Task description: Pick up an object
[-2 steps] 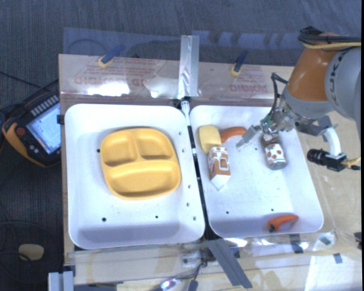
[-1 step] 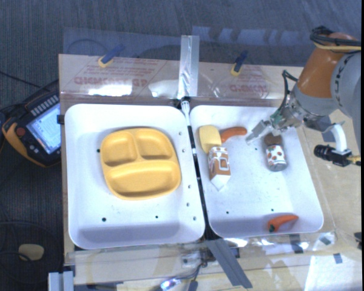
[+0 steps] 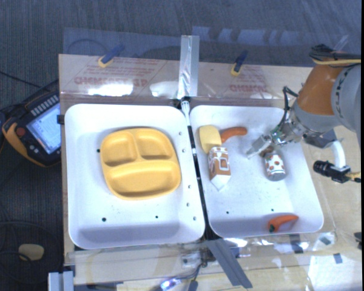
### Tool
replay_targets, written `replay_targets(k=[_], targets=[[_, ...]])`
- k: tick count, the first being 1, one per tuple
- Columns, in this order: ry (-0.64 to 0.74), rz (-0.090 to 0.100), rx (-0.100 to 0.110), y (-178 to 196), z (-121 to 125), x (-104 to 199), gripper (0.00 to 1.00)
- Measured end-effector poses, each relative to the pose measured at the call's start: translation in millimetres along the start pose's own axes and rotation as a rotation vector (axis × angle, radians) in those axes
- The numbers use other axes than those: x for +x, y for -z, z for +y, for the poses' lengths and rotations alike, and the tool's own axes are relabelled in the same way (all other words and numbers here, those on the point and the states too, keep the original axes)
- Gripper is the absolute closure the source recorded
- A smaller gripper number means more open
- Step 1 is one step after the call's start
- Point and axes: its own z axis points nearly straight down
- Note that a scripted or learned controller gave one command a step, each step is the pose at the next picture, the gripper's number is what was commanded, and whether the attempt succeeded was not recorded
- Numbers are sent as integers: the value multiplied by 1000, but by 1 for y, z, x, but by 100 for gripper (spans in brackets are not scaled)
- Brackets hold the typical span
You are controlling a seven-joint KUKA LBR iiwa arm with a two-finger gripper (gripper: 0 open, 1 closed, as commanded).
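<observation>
A small carrot [image 3: 283,222] lay at the near edge of the right bin [image 3: 312,214]. Farther back stood a can [image 3: 275,165], a little carton [image 3: 219,163], a yellow block [image 3: 209,137] and an orange hot dog [image 3: 233,133]. The left bin [image 3: 79,223] held a yellow tray [image 3: 140,162]. The claw [image 3: 266,144] hung low just above the can, near its top end. I could not tell if the claw was spread or pressed together, and nothing was seen between its tips. It looked like the reaching step, with the can as the likely pick. Next it would need to drop around the can and squeeze.
</observation>
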Motion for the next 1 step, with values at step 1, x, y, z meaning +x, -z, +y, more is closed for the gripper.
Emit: replay_targets(k=[1], targets=[[1, 1, 1, 7, 0, 1, 100]])
